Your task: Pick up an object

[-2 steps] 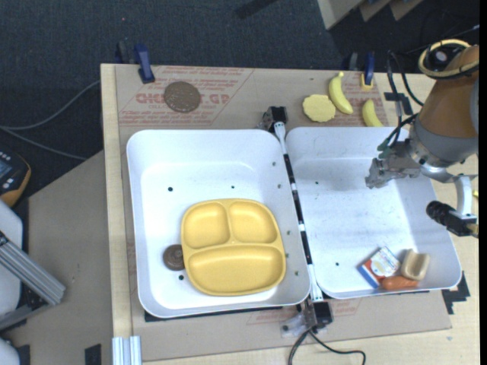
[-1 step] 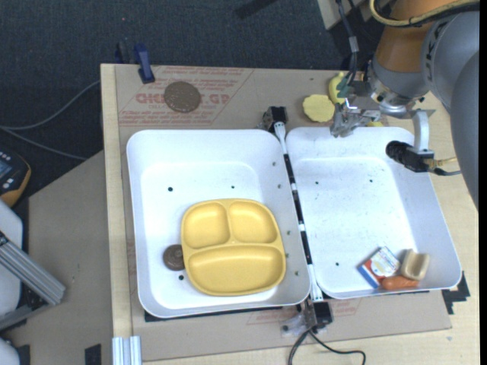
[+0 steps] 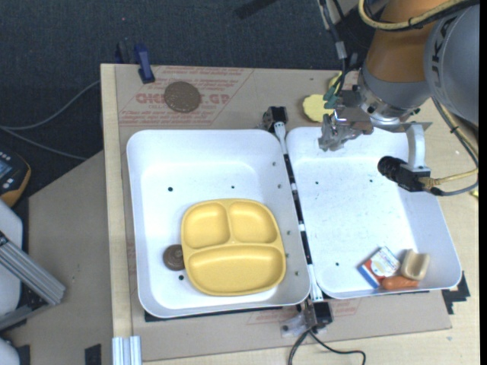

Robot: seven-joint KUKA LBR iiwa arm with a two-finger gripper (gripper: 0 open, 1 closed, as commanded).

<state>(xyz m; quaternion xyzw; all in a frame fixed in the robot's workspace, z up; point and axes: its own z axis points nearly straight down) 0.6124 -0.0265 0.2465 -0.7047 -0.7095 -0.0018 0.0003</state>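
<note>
Step in hand: approach, nothing picked yet. Claw (image 3: pixel 332 139) hangs over far-left corner of right bin (image 3: pixel 358 204); fingers look pressed together, pinching nothing. Candidate objects: cluster of three small items (image 3: pixel 396 268) at right bin's near-right corner, well apart from claw. Left bin (image 3: pixel 152 166): one yellow divided plate (image 3: pixel 230 245), one brown disc (image 3: pixel 173 258) touching it. Next move calls for travel toward cluster, spread, descent.

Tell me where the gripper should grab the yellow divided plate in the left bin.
Probably the yellow divided plate is best taken by its raised rim on the far edge, coming straight down. It lies flat, too wide to span, and that edge has bare bin floor beside it, unlike the near edge by the wall.
</note>
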